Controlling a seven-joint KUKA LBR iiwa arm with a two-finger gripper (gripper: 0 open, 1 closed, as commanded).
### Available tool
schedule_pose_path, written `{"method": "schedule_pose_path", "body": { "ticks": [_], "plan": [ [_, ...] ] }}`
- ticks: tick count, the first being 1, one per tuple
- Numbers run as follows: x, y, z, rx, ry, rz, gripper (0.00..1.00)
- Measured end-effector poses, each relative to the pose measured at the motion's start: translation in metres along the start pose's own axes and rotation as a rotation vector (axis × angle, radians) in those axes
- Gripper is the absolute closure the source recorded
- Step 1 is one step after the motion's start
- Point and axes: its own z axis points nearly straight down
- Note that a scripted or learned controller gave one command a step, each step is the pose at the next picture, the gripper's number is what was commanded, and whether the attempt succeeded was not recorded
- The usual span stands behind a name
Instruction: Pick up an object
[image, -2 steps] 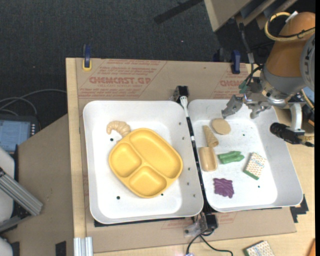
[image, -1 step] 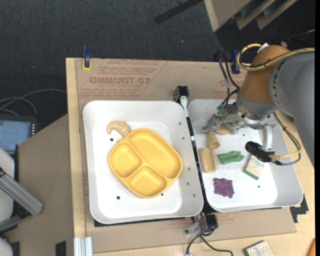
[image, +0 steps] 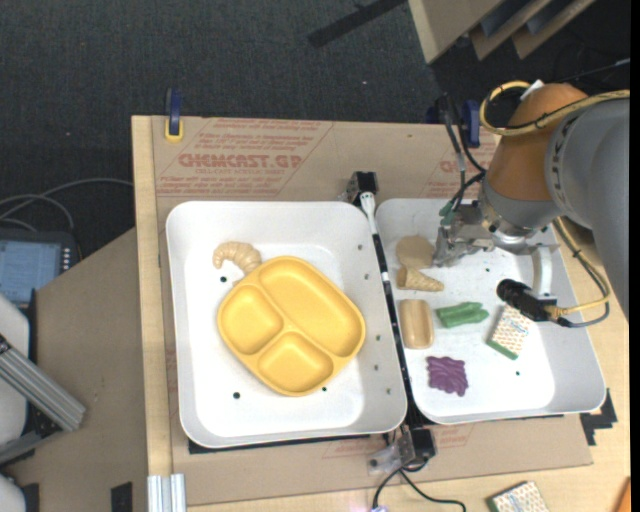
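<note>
Camera view, entries run from the near edge of the table to the far edge.

Nearest in the right bin: purple grape cluster at 6 o'clock from bin centre. Next row back: tan bread roll at 8 o'clock against the divider, green pod just beside it toward centre, small printed packet at 4 o'clock. Further back: cone-shaped pastry and a beige piece at 10 o'clock.

Left bin: yellow divided plate at centre, croissant touching its rim at 11 o'clock.

My claw sits low at the far side of the right bin, just beside the beige piece and the pastry, at their 3 o'clock. Whether it is apart or together I cannot tell; nothing visibly sits in it.

Step, as I judge it: approach to a pick, target probably the beige piece or the pastry. Next move calls for centring over one item and avoiding a nudge of its neighbour.

Pose: my arm enters from 2 o'clock, orange band above the wrist, wrist pitched down toward the bin floor.
</note>
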Motion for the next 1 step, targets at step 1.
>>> {"method": "schedule_pose_path", "body": {
  "ticks": [1],
  "plan": [
    [-0.0001,-0.0003,0.0008,0.001,0.0,0.0,0.0]
  ]
}}
